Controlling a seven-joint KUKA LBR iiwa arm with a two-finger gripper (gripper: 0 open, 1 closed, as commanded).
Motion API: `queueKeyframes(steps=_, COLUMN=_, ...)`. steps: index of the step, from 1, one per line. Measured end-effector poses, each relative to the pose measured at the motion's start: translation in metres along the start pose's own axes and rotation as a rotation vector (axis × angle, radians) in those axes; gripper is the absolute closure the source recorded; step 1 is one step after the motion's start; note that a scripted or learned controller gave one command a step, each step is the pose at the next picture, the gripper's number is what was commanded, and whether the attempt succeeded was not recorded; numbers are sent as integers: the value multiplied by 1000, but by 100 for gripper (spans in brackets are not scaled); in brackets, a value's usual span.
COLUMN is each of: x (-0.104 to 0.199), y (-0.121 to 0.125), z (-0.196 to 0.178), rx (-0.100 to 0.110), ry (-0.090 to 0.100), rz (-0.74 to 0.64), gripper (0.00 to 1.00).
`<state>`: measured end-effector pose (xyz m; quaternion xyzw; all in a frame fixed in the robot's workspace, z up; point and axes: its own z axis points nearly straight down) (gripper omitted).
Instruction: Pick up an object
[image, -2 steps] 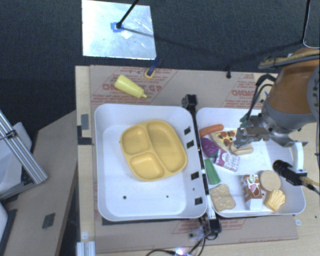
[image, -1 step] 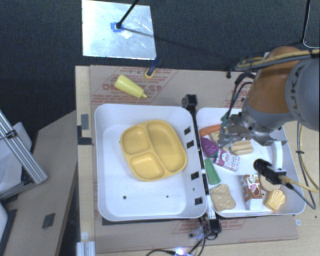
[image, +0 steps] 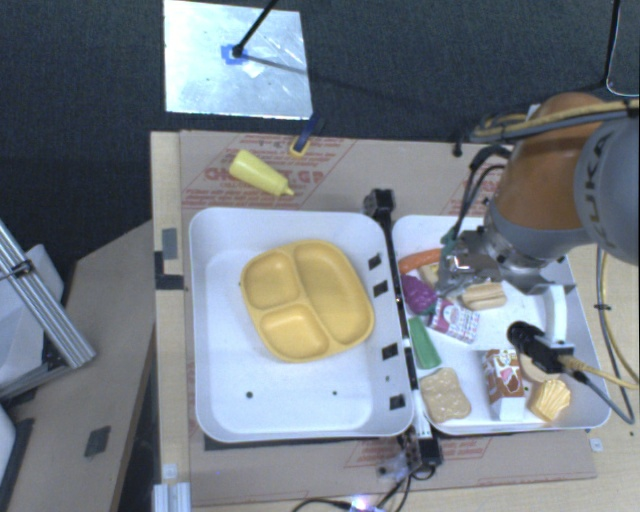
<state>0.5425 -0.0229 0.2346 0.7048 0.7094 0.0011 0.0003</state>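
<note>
Nearest the camera, along the near edge of the right bin (image: 600, 415), lie a tan cracker-shaped piece (image: 445, 393), a small brown and white carton (image: 503, 383) and a yellow ridged piece (image: 550, 399) at the near right corner. Just beyond them a green stick (image: 423, 342) lies by the bin's left wall, with a pink and white packet (image: 455, 320) beside it and a purple piece (image: 417, 294) further back. An orange piece (image: 419, 262) sits at the far left of this bin, and a tan bun-like piece (image: 484, 296) rests just right of the packet.

The tool (image: 462, 268) hangs over the far middle of the right bin, above the bun-like piece and the packet; whether its fingers are spread or closed cannot be told, and nothing is seen between them. The grey arm (image: 545, 190) with its orange band reaches in from the right.

The left bin (image: 215, 390) holds a yellow divided plate (image: 306, 298) near its middle. On the bench (image: 400, 170) beyond the left bin lies a yellow bottle (image: 259, 172), tilted.
</note>
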Motion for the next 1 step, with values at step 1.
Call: queueKeyframes(steps=1, x=2, y=-4, z=3, rx=1, ry=-1, rz=1, gripper=100)
